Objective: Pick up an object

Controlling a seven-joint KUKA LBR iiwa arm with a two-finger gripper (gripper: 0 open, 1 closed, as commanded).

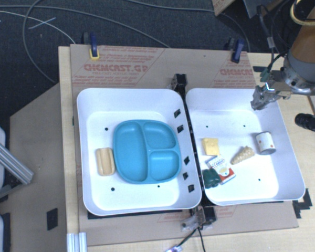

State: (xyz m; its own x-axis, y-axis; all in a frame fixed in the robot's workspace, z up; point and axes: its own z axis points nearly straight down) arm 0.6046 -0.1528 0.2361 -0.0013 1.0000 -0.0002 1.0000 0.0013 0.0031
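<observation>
Pincer (260, 100) hangs over the right bin's (289, 190) far right corner; whether it is clenched or released cannot be determined. Right bin contents: flat yellow square block (210, 146), tan ridged cone (243, 154), grey metallic cylinder (264, 142), red-white packet (221, 169), dark green lump (210, 179). Left bin (89, 193): smooth blue compartmented plate (146, 150), tan bread-like slab (105, 161) beside it.

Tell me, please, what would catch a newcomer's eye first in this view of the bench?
Most striking is the blue divided plate in the middle of the left bin, with a tan block lying beside it. In the right bin, several small objects cluster near the centre, while the gripper hovers over that bin's far right corner.
</observation>
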